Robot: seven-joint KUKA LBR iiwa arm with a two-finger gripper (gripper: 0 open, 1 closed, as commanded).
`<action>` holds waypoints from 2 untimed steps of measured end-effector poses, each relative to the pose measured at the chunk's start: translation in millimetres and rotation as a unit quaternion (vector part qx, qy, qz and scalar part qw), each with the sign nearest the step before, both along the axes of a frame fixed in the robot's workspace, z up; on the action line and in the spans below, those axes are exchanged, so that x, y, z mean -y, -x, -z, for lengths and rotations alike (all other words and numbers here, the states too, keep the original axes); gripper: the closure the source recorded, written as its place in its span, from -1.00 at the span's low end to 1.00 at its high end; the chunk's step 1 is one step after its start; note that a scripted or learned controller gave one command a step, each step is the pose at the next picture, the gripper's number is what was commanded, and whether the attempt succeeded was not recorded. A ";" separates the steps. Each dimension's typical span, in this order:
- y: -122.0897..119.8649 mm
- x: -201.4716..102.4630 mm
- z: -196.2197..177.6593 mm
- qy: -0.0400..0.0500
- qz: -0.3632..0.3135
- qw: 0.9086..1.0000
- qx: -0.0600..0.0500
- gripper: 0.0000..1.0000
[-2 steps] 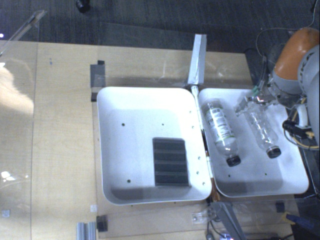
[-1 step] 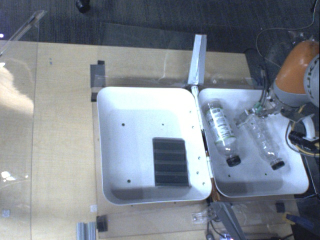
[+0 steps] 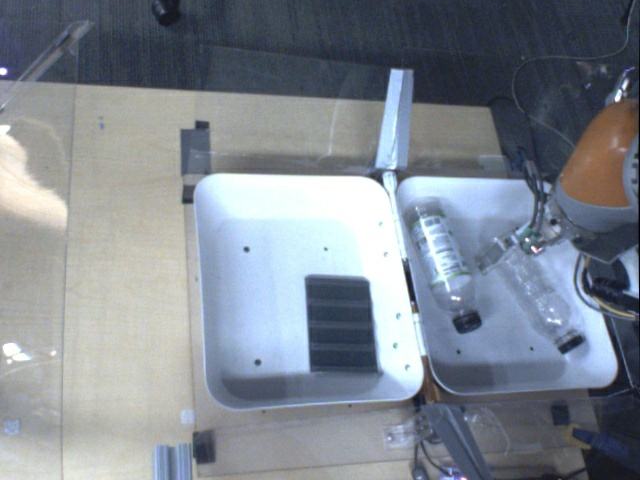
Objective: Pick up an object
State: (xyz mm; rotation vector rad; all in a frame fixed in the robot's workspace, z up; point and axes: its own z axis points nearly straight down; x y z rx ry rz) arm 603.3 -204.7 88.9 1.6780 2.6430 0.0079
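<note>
Where the arm reaches in from the right, its gripper hangs low over the right bin, just above the upper end of one clear bottle; whether the jaws stand apart or together cannot be told, since glare and the transparent plastic blur them. No object is seen between them, so the pick is judged not yet made: the approach looks done, while closing and lifting remain. Two bottles lie in the right bin, both on their sides with dark caps toward the near wall: the labelled bottle beside the bin's left wall, the other under the gripper nearer the right wall. One dark ribbed block lies flat in the left bin. Both bins sit side by side on the desk, touching along their shared edge.
</note>
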 end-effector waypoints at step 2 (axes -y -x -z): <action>14.7 -64.9 -1.9 0.006 -0.172 0.985 0.002 -1.00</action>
